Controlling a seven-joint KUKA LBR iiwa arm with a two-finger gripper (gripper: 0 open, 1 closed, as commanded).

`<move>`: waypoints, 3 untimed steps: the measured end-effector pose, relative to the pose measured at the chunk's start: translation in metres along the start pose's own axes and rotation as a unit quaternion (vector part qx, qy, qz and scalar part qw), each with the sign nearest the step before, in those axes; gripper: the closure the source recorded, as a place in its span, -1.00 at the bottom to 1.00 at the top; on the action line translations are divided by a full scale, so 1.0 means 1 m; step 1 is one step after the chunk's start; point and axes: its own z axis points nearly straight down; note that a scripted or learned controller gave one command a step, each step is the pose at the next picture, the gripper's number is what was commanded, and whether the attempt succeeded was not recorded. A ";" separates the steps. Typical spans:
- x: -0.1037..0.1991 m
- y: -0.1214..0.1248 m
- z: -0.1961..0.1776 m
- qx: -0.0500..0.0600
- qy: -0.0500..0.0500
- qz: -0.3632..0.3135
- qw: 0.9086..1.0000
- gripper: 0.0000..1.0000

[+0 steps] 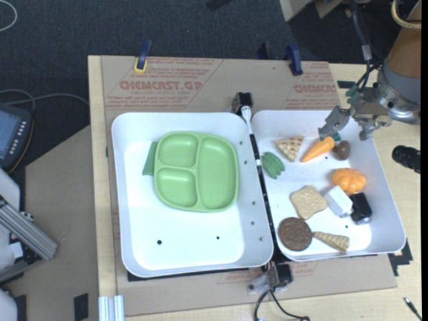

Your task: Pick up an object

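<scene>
The right bin (pixel 384 179) holds several toy foods. An orange carrot (pixel 317 149) lies at the back, with a small brown ball (pixel 342 150) just right of it. My gripper (pixel 349 127) hangs over the bin's back right, just above and behind these two. Its grey fingers (pixel 332 122) stand apart, so it is open with nothing between them. The left fingertip is close to the carrot's thick end.
Also in the right bin are a waffle wedge (pixel 290 147), a green leaf (pixel 272 164), an orange fruit (pixel 349 179), a cracker (pixel 308 201), a white block (pixel 338 200), a black block (pixel 361 207), a brown cookie (pixel 295 233) and a cone (pixel 332 240). The left bin (pixel 134 212) bears a green divided plate (pixel 197 170).
</scene>
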 end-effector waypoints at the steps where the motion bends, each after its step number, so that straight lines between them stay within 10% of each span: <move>1: 0.000 0.002 -0.007 -0.007 -0.001 -0.001 1.000 -1.00; 3: -0.007 0.004 0.102 -0.003 0.000 -0.001 1.000 -1.00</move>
